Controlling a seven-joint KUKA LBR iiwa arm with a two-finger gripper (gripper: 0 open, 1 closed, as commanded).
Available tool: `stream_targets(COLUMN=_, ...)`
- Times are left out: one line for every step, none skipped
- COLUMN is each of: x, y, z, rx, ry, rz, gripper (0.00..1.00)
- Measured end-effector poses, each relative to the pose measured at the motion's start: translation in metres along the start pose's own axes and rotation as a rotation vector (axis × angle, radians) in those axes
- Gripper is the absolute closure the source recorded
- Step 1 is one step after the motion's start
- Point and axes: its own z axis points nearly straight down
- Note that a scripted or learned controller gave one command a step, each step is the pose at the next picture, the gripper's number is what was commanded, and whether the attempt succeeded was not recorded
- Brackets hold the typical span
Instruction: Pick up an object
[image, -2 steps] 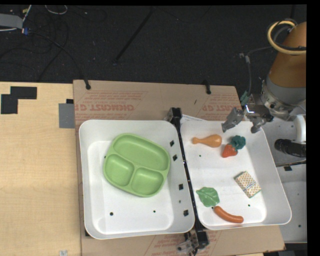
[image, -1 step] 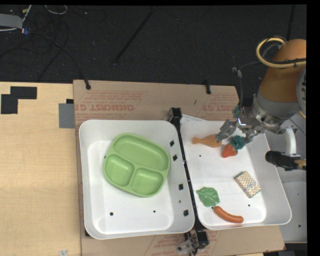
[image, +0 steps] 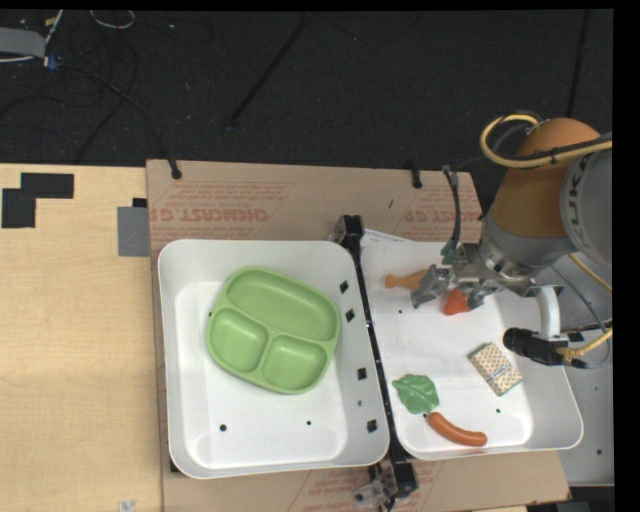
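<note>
We are hovering gripper (image: 447, 288) low over right bin (image: 560, 425), near its far left corner; red item (image: 457, 303) lying just beside fingertips, orange piece (image: 405, 281) close by to its left; we are not seeing anything between fingers, and cannot tell whether they are apart or together; risk we are judging: closing off-centre, nudging red item against orange piece, lifting nothing; patterned box (image: 496, 368), green leaf (image: 415, 391), sausage (image: 457, 431) lying well apart; green divided plate (image: 273, 329) sitting in left bin (image: 190, 440).
</note>
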Motion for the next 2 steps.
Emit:
stream_targets(x=-0.002, y=0.003, z=0.045, rx=-0.001, ry=-0.001, rz=0.001, gripper=0.00)
stream_targets(x=-0.003, y=0.003, z=0.032, rx=-0.003, ry=-0.001, rz=0.003, gripper=1.00)
